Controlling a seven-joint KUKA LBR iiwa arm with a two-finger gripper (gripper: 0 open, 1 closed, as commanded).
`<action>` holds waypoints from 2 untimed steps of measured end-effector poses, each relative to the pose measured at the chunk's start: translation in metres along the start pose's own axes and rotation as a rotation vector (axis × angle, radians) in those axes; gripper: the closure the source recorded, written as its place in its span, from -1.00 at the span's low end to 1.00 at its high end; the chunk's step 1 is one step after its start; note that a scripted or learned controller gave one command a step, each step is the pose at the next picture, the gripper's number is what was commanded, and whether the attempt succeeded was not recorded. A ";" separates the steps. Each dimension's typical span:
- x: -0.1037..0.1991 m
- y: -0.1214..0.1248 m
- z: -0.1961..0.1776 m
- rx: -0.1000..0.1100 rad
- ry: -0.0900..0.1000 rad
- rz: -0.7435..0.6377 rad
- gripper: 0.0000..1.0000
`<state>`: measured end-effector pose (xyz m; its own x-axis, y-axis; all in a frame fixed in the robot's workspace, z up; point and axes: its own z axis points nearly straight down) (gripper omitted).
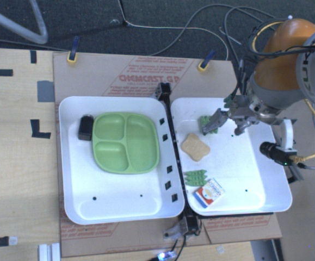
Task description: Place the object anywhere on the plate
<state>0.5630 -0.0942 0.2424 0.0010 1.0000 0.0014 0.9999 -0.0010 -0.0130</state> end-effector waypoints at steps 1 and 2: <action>0.000 0.002 -0.006 -0.011 -0.001 -0.002 -1.00; 0.009 0.006 0.047 -0.006 -0.001 -0.002 -1.00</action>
